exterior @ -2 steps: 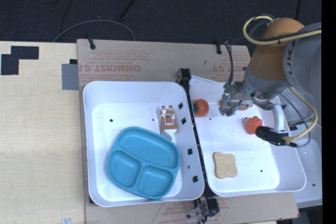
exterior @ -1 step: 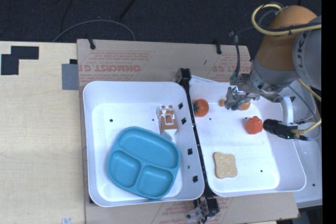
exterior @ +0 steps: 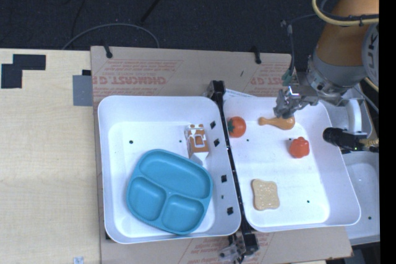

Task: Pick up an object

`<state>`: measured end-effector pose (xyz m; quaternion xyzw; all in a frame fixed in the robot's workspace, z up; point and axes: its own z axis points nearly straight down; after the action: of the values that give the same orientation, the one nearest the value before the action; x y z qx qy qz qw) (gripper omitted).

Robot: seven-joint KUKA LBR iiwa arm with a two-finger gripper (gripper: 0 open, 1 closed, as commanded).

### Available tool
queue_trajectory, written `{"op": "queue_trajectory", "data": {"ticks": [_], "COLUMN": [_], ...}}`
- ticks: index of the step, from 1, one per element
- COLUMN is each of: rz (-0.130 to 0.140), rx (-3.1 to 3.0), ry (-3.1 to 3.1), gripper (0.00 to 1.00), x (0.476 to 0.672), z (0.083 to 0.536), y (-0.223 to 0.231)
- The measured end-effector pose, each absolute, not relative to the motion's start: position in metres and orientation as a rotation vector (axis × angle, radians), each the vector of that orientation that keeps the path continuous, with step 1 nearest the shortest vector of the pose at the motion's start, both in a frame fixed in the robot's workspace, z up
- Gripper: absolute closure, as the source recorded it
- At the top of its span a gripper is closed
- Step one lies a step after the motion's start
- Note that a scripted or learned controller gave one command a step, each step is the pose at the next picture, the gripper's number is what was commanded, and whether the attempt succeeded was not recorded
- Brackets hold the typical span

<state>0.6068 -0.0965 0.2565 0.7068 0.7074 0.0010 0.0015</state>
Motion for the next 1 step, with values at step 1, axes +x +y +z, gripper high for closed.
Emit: {"op": "queue_trajectory", "data": {"ticks": [1], "rz": [-0.002], "rx": [2.220], "ry": [2.228], "gripper": [1.00], "x": [0.6043], "z": [0.2397], "y": [-0.0435]}}
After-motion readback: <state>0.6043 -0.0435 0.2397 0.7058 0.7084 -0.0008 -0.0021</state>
